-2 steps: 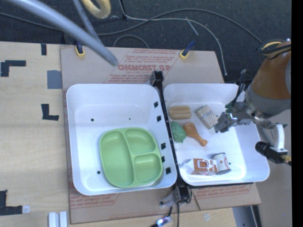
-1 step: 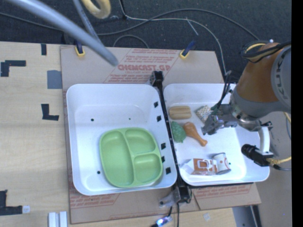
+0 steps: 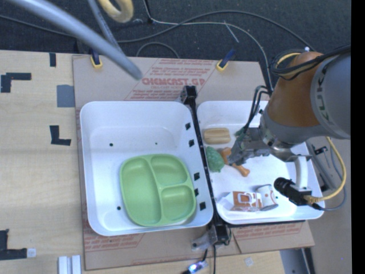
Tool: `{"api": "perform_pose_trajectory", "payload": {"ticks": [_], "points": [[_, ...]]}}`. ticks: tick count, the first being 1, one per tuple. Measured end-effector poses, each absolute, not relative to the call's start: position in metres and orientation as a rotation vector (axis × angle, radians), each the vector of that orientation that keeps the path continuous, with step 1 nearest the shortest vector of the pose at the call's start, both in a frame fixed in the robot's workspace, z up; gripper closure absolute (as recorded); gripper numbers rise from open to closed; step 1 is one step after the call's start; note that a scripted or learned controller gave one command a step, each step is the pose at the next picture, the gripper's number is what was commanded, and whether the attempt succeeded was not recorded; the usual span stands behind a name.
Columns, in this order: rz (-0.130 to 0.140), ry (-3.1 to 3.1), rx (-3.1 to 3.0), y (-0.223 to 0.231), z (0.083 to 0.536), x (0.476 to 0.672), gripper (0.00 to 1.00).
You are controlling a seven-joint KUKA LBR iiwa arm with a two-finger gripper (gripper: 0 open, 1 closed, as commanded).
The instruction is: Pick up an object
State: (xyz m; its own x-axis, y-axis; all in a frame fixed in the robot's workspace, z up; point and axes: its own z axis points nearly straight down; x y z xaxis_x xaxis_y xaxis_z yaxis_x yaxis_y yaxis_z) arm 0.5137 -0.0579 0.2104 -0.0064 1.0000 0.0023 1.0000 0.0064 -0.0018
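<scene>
Spanning a cardboard sheet [image 3: 171,79], 2 white bins [image 3: 97,124] hold scattered objects.

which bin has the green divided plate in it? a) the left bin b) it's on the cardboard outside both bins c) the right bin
a: the green divided plate lies flat on the floor of the left bin, while the right bin holds small items under the arm.
</scene>
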Motion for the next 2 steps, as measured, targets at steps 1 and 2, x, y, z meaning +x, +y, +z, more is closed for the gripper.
{"api": "perform_pose_trajectory", "payload": {"ticks": [1,2], "points": [[-0.001,-2.228,-2.211,-0.005,0.221,0.504,1.00],[0.003,-2.227,-2.211,0.052,0.211,0.503,1.00]]}}
